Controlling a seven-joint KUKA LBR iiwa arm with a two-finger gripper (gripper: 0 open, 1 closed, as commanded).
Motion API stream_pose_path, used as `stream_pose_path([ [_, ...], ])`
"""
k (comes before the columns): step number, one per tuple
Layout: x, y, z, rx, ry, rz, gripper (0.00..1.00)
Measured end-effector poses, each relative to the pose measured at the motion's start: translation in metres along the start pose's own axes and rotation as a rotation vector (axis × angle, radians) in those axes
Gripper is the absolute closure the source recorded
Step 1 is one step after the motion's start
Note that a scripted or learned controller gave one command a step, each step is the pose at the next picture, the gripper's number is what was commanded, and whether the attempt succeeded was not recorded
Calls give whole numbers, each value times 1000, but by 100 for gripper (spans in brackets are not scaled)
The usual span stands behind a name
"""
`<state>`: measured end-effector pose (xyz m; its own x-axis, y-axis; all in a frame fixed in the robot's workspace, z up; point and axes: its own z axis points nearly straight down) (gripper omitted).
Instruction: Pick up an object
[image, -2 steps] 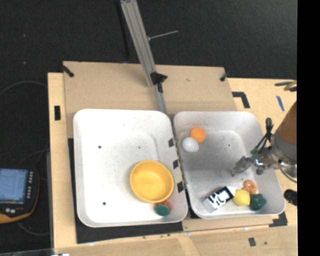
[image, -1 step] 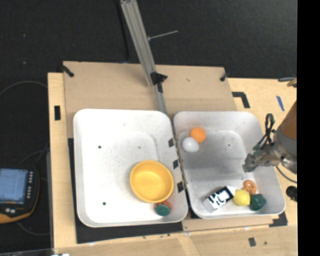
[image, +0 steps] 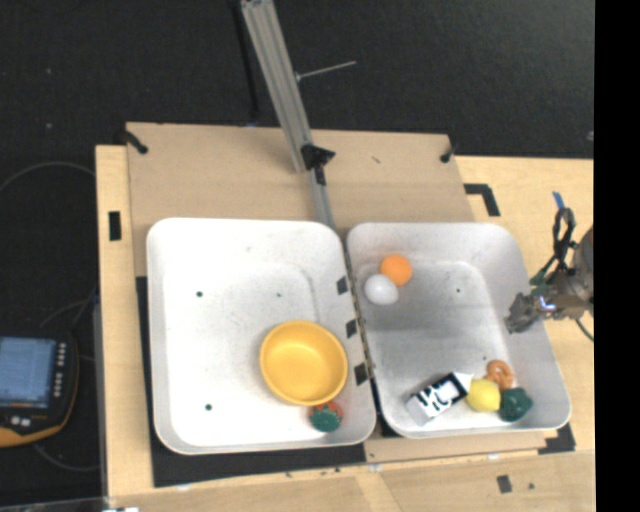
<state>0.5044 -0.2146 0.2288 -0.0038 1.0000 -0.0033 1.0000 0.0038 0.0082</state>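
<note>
My gripper (image: 528, 308) hangs at the right rim of the right bin (image: 440, 245), with nothing visibly held. In that bin an orange ball (image: 397, 269) touches a white ball (image: 380, 290) near the back left. At its front right lie a black-and-white box (image: 437, 397), a yellow lemon-like piece (image: 484, 396), an orange ring-like piece (image: 499, 374) and a dark green piece (image: 516, 404). The left bin (image: 220, 270) holds a yellow bowl (image: 303, 362) and a small green and red piece (image: 326, 417) by the front rim.
A grey metal pole (image: 285, 90) slants from the top down to the gap between the bins. A handheld pendant (image: 35, 385) lies off the bench at the far left. Cables (image: 562, 240) hang by the arm at the right.
</note>
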Motion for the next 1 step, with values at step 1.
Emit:
stream_pose_path([
  [1,-1,2,-49,0,0,0,100],
])
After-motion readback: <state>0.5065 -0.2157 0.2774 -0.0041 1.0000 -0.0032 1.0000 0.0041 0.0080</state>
